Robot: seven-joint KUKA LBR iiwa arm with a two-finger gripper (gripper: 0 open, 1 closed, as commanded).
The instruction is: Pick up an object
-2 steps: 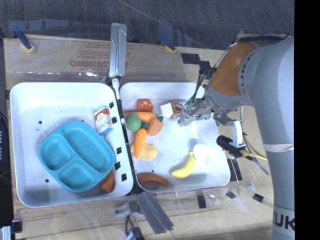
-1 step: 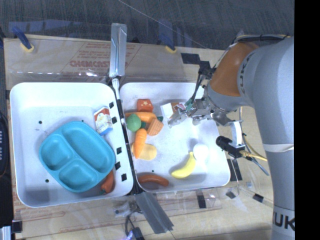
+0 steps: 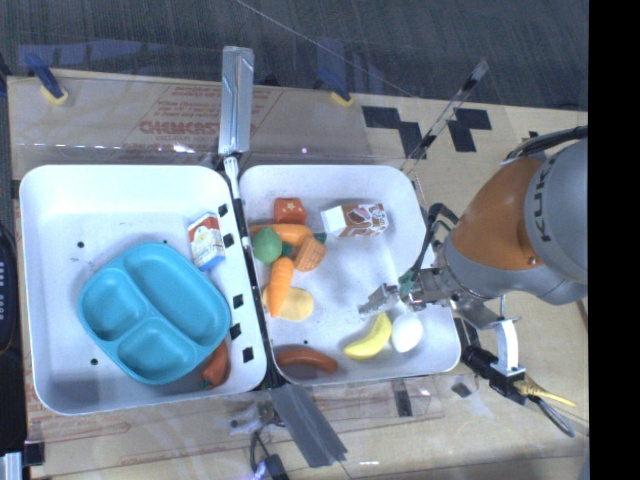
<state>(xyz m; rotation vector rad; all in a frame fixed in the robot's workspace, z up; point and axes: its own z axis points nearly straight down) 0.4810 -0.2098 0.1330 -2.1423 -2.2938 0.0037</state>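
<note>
The claw [image 3: 385, 296] is seen low in the right bin [image 3: 385, 178], near its right wall, just above the banana [image 3: 369, 338] and beside the white egg [image 3: 406, 334]. How far it is parted cannot be told, and nothing is seen held in it. The carrot [image 3: 281, 283] lies toward the left wall, the milk carton [image 3: 355, 218] toward the far edge.
</note>
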